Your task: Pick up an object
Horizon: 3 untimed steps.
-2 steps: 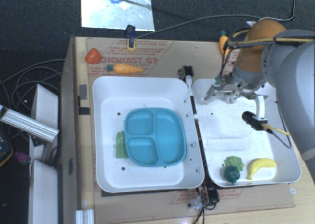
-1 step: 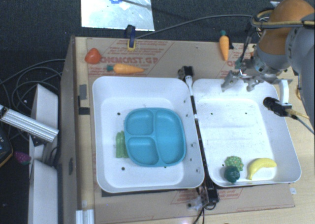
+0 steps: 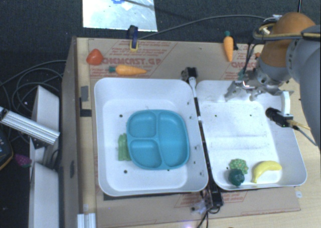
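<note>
The gripper (image 3: 242, 89) hangs over the far edge of the right bin (image 3: 235, 127), its jaws spread and holding nothing. The likeliest thing to pick, I'd say, is the banana (image 3: 266, 170), lying in that bin's near right corner, well apart from the gripper. Just beside it towards the bin's near edge sit a green broccoli (image 3: 238, 164) and a dark green ball (image 3: 235, 177).

To do it well, the arm should travel to the near corner, then turn the jaws to close across the banana's narrow width. Its long axis runs roughly along the bin's near edge, curving, one tip dipping towards the near edge. Coming down clear of the broccoli would avoid a jam.
</note>
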Motion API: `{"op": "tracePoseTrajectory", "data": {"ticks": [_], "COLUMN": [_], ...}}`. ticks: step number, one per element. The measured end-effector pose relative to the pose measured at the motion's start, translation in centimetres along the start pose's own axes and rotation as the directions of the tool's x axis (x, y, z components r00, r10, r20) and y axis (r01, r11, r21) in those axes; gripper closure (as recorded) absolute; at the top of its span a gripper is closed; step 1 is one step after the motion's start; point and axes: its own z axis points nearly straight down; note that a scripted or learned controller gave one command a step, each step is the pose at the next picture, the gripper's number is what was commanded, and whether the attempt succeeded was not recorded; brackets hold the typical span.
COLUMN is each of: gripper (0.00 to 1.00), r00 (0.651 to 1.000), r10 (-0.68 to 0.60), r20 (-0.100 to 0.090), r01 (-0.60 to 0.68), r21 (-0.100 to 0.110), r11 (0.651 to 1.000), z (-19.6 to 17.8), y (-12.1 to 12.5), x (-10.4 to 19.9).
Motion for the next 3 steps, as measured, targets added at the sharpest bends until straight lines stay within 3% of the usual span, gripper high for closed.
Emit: {"op": "tracePoseTrajectory", "data": {"ticks": [1, 2, 3], "gripper": [0.0, 0.0, 0.0], "r00": [1.0, 1.0, 1.0], "r10": [-0.001, -0.002, -0.003], "r20": [0.001, -0.001, -0.001], "r01": [0.001, 0.002, 0.003], "r21": [-0.007, -0.001, -0.001], "r11": [1.0, 1.0, 1.0], "z": [-6.9, -1.5, 1.4], "y": [0.2, 0.0, 0.1], "x": [-1.3, -0.7, 0.6]}}
